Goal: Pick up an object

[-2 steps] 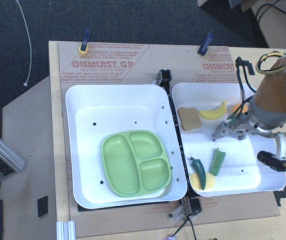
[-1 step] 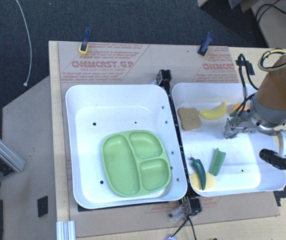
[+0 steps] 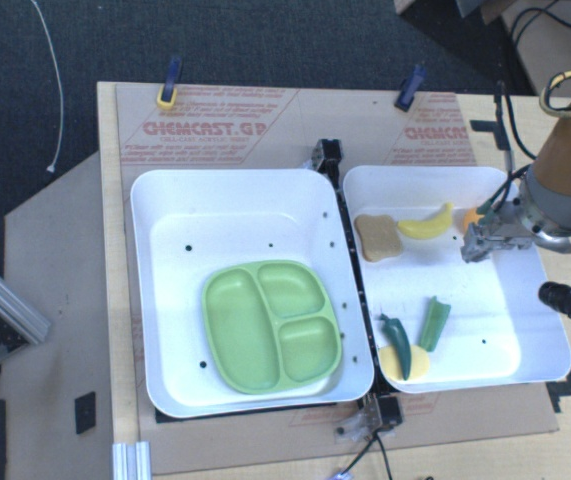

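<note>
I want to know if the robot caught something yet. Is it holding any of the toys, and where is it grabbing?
It cannot be told. The gripper hangs over the right bin, just beside the banana, but the view is too small and blurred to show anything between its fingers.

Two white bins (image 3: 155, 208), one green divided plate (image 3: 270, 325), one banana (image 3: 427, 225), one bread slice (image 3: 377, 237), two clamps (image 3: 169, 81)

Left bin (image 3: 155, 268) holds the divided plate (image 3: 270, 324), right bin (image 3: 525, 363) has bread (image 3: 377, 236) beside banana (image 3: 427, 224) at back, two vegetables (image 3: 417, 336) up front, gripper (image 3: 477, 238) over the back
</note>
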